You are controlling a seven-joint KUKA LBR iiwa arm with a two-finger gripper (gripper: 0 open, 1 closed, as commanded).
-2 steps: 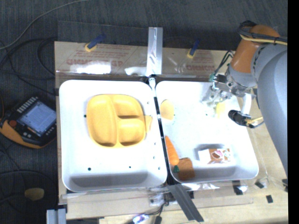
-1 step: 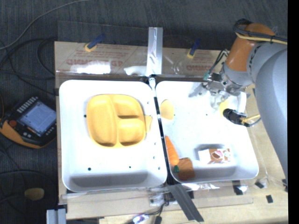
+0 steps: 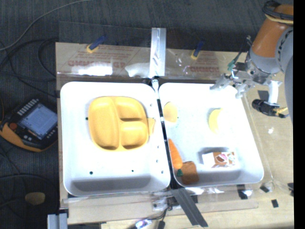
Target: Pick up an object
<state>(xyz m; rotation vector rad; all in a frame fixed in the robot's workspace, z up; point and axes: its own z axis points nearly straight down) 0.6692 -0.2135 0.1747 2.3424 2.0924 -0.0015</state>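
Two shallow white bins sat side by side on the bench. The left bin (image 3: 71, 166) held one thing, a yellow tray (image 3: 118, 123) with three compartments, lying flat toward the bin's far half.

The right bin (image 3: 248, 147) held several smaller things. A pale yellow slice (image 3: 215, 119) lay near the middle, a little toward the right wall. A second pale yellow piece (image 3: 169, 112) rested against the left wall, close to the divider between the bins. An orange carrot (image 3: 174, 156) lay along that same left wall nearer the front, and touching its front end sat a brownish-orange lump (image 3: 189, 172) in the front left corner. A small flat packet (image 3: 219, 158), white with a red and brown print, lay near the front wall, apart from the rest.

The arm (image 3: 269, 35), grey with its orange band, came in over the far right corner of the right bin. The gripper (image 3: 232, 83) hung over that corner's rim, apart from every object, with nothing between its fingers; glare on the white plastic made it impossible to tell how wide they stood.

The print on the packet was too small to read.
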